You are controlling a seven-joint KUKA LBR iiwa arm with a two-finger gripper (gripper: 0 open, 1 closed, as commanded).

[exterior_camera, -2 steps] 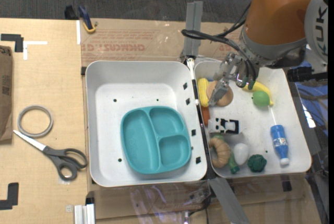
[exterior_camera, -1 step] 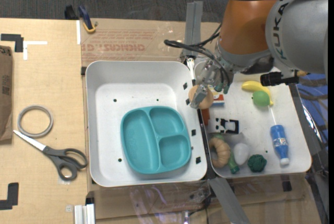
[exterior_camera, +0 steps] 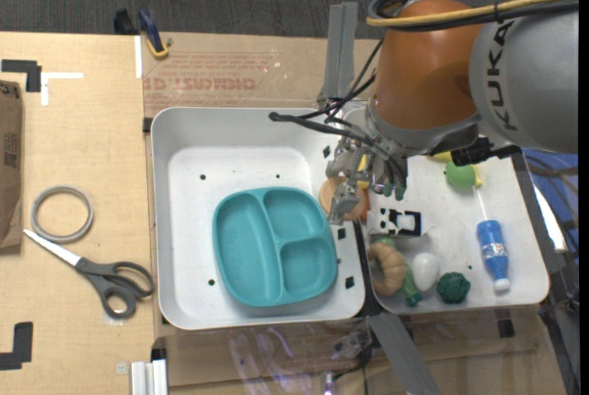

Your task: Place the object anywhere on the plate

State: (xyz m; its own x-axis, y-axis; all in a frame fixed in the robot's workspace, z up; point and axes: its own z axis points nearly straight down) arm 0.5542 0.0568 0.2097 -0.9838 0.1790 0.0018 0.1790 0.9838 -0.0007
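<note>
Over the seam between the two bins our gripper (exterior_camera: 354, 186) hangs just right of the teal plate (exterior_camera: 274, 246), we honestly can't tell its grip, and something tan-orange (exterior_camera: 329, 193) peeks out beside it.

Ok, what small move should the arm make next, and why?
Probably a short shift left. The gripper sits over the divide between the bins, with a tan object at its tip, and the teal plate lies just left and below. Whether it's gripped is unclear.
</note>
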